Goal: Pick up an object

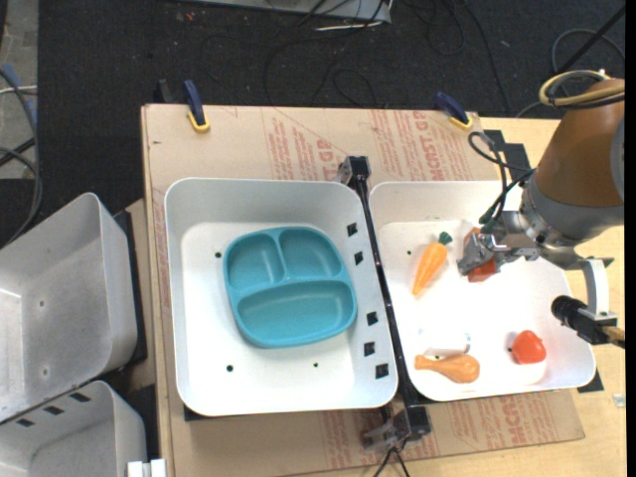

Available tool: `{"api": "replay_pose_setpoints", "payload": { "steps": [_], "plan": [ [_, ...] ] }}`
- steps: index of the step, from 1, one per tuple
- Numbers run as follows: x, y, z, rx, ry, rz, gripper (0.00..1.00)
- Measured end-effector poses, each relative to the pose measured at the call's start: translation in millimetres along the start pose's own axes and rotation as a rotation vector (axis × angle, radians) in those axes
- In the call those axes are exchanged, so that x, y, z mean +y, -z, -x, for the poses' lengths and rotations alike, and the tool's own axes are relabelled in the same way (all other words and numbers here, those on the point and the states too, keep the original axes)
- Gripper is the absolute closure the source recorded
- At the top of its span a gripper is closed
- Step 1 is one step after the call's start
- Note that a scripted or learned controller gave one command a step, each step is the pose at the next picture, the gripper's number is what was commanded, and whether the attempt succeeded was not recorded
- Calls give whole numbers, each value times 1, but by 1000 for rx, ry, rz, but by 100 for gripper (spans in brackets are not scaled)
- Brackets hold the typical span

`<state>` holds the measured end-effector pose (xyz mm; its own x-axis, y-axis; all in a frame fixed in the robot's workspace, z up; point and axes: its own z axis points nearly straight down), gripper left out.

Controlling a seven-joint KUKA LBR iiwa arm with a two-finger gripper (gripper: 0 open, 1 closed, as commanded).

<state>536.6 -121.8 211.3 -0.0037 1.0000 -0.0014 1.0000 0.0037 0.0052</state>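
the arm [581, 162] comes in from the right edge of the frame and bends down into the right bin [566, 381], one of two shallow white bins on the bench [268, 132]. its hand [480, 254] hangs low over the upper middle of that bin, right at a small red object [481, 271] that peeks out beneath it — whether the hand is clenched on that piece, merely touching it or hovering above it, i cannot tell, since the metal parts blur together with the red. three other candidates lie in the same bin: a toy carrot [429, 263] just to the left of the hand, its green top pointing up-right and its tip down-left, so its long axis runs on a slant; a tan drumstick-shaped toy [449, 366] near the lower edge, lying roughly level with its thin end to the left; and a red-orange pepper-like toy [528, 347] in the lower right. the left bin [189, 202] holds a teal divided plate [290, 286], well apart from the hand. judged from this, the red piece directly under the hand is the likely target, with the carrot the next nearest — a short sideways shift to the left would reach it, and a grip across its slanted axis would suit it better than one along it. the drumstick and the pepper lie farther down the frame.
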Motion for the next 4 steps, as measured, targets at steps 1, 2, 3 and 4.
{"api": "replay_pose_setpoints", "payload": {
  "steps": [1,2,3,4],
  "plan": [
    [1,43,3,0,0,0,100],
    [3,42,-61,3,6,-5,100],
    [-1,41,-121,3,6,-6,100],
    [0,44,-174,3,6,-5,100]
  ]
}}
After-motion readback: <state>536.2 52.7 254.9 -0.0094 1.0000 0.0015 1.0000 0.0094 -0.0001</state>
